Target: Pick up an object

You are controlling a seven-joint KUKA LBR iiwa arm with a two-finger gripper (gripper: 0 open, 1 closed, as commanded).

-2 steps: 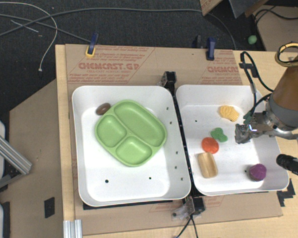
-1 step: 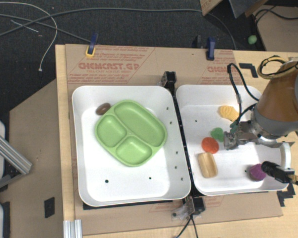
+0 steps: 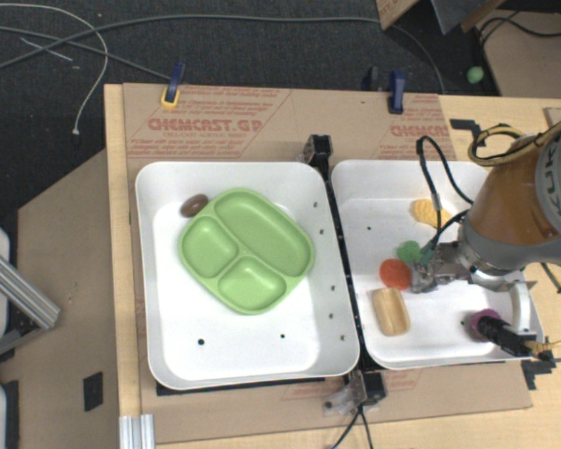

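Left bin: a shallow white rectangular bin (image 3: 164, 279) fills the left-centre of the frame. In it lies a light green plastic plate with three compartments (image 3: 247, 249), turned at a slant, and a small brown oval object (image 3: 195, 205) just beside the plate's upper left edge.

Right bin: a second shallow white bin (image 3: 374, 195) sits to the right, its wall against the left bin's. It holds a red round object (image 3: 394, 272), a small green object (image 3: 409, 251) just above it, a yellow object (image 3: 430, 213) toward the upper right, a tan bread-like roll (image 3: 391, 311) below the red one, and a dark purple object (image 3: 484, 325) near the lower right corner.

Arm: the grey arm with an orange band (image 3: 519, 204) reaches in from the right edge, over the right bin.

Gripper: the two-finger gripper (image 3: 424, 275) sits low in the right bin, just beside the red round object's right side; whether it is spread or closed cannot be told.

Edges and open room: the left bin's lower half is bare white floor; the right bin's upper left part is also bare.

Surface: both bins rest on a printed brown cardboard sheet (image 3: 215, 120), held by two blue clamps (image 3: 174, 82) at its top edge.

Room: dark carpet (image 3: 47, 101) with loose white cables (image 3: 65, 36) fills the upper left.
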